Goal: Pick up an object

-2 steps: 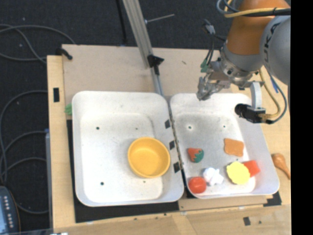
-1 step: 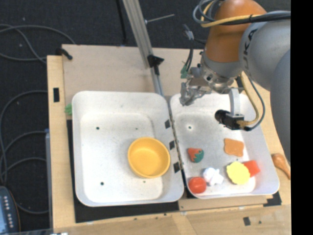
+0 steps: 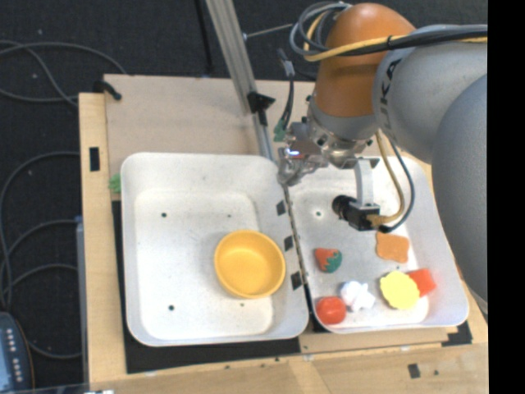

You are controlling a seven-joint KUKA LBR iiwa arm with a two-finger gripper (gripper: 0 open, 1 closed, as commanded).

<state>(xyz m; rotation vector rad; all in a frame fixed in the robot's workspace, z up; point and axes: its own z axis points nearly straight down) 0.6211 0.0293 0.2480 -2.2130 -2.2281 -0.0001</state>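
My gripper (image 3: 290, 169) hangs over the far end of the divider between the two bins, under the orange wrist band (image 3: 354, 56). Nothing shows in its grasp. A yellow bowl (image 3: 248, 263) sits upright in the left bin (image 3: 156, 220), toward its near right. At the near end of the right bin (image 3: 447, 302) lie a red-and-green strawberry-like piece (image 3: 329, 259), an orange piece (image 3: 392, 247), a yellow piece (image 3: 399, 290), a red block (image 3: 423, 280), a white piece (image 3: 355, 295) and a red round piece (image 3: 331, 309). All lie well nearer the camera than the gripper.
A slanted aluminium post (image 3: 238, 64) rises behind the bins just left of the gripper. A black connector with yellow cable (image 3: 354, 212) hangs from the arm over the right bin. The grey arm body (image 3: 447, 97) covers the right bin's far right part.
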